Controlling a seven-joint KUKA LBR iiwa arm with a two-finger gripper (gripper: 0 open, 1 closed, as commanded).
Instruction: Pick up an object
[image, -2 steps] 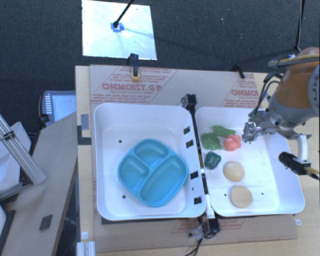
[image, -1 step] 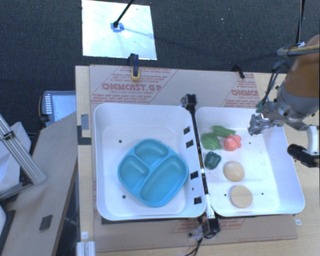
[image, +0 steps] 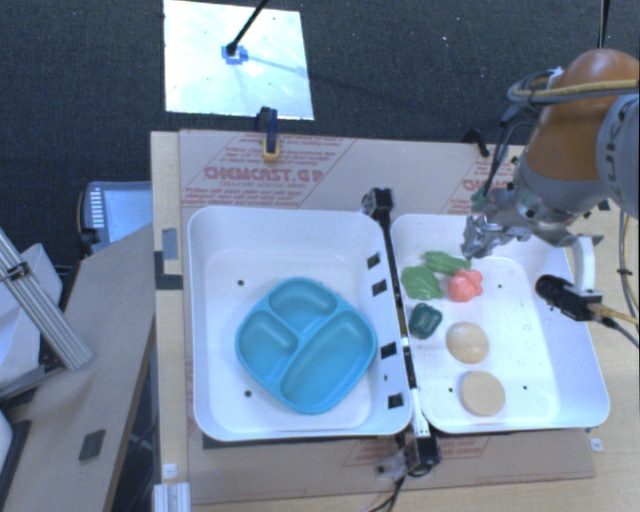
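The right bin (image: 560, 390) holds several toy foods. A green leafy piece (image: 422, 281) and a green pod (image: 445, 262) lie at its upper left, with a pink-red piece (image: 464, 286) next to them. Below sit a dark green pepper (image: 425, 320), a pale round bun (image: 467, 342) and a tan round cookie (image: 483, 392). My gripper (image: 478, 240) hangs just above the pod and the pink-red piece, at the bin's far side. I see nothing held between its fingers.
The left bin (image: 225, 250) carries a blue divided plate (image: 304, 343). A black clip strip (image: 390, 300) runs between the two bins. A black cable connector (image: 565, 296) hangs over the right bin's right part. A cardboard sheet (image: 300, 170) lies under both bins.
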